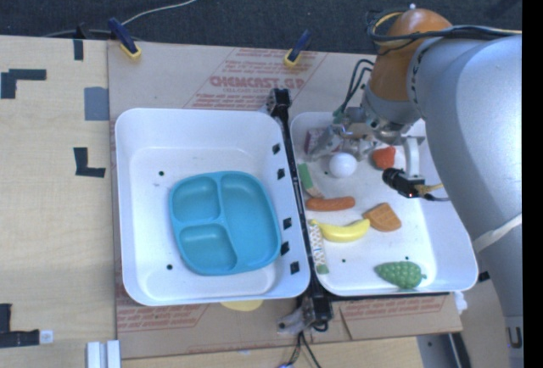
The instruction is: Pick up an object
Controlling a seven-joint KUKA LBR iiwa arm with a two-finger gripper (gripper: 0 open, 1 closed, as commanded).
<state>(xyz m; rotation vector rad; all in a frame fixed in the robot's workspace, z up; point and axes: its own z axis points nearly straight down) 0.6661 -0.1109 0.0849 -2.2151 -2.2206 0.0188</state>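
My gripper (333, 143) hangs low over the far left part of the right bin (441, 260). Just in front of it, very close, lies a white ball (343, 164). A small red-orange piece (384, 157) sits to the ball's right. Nearer the front are an orange sausage (331, 203), a yellow banana (344, 231), an orange-brown wedge (383, 217) and a green bumpy piece (399, 274). Nothing can be seen held in the gripper.
The left bin (140, 146) holds a blue divided plate (225, 220). A small green piece (305, 177) and a striped stick (317, 249) lie along the right bin's left wall. The grey arm (475, 112) covers the right bin's far right side.
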